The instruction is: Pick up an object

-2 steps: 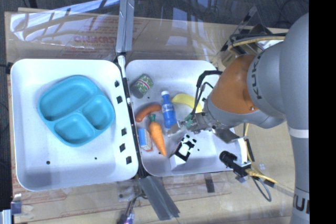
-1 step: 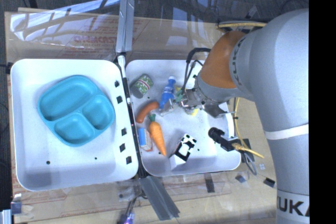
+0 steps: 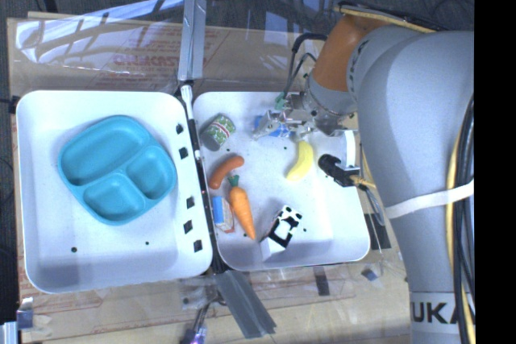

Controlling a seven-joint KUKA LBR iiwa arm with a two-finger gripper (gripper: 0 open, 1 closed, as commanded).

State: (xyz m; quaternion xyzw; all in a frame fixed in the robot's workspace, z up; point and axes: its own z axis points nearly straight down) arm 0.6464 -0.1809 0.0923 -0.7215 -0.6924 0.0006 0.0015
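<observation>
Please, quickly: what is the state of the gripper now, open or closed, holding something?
Gripper: it cannot be told; low in the right bin, above the banana.

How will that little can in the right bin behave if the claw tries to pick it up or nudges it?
The can looks to be lying on its side near the right bin's left wall, so a nudge would probably roll it. Its rounded, likely smooth body may slip between fingers. It looks small, so probably light.

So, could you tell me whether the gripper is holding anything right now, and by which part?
It cannot be told. The gripper sits low at the far end of the right bin, just above the banana, with nothing visibly in it.
</observation>
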